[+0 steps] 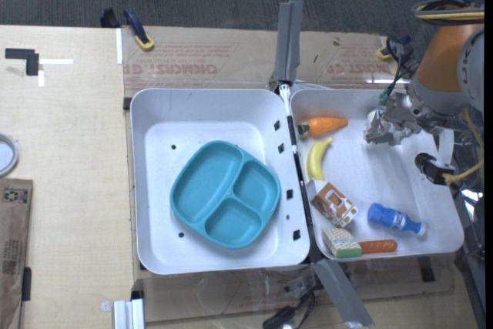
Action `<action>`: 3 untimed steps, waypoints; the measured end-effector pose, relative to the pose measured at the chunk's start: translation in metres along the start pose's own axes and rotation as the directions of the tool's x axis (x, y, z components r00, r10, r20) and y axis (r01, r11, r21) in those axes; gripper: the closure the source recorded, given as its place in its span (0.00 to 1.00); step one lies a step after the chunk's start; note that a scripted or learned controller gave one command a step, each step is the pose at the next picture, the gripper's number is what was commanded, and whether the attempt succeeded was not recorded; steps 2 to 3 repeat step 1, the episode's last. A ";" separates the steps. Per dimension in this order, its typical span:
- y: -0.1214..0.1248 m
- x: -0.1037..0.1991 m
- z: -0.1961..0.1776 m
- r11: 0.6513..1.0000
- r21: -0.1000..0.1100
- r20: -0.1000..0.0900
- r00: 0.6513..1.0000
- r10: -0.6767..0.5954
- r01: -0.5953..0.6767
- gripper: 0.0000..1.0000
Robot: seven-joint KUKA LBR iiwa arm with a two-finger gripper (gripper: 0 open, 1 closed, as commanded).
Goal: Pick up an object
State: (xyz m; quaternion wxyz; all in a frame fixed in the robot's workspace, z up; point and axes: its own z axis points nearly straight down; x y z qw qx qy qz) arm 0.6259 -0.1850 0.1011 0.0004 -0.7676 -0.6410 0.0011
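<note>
The right bin holds an orange carrot, a yellow banana, a brown and white carton, a blue bottle, a small green and tan block and a red sausage-like piece. My gripper hangs over the upper right part of this bin, right of the carrot and apart from it. Nothing shows between its fingers.
A blue three-part plate lies in the left bin. A grey divider post rises between the bins at the back. Blue and yellow clamps sit on the cardboard behind. A tape roll lies far left.
</note>
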 end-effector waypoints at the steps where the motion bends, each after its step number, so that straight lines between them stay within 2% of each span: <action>1: -0.001 0.052 -0.123 1.000 -0.002 0.000 1.000 0.012 -0.012 1.00; 3: -0.001 0.052 -0.123 1.000 -0.002 0.000 1.000 0.012 -0.012 1.00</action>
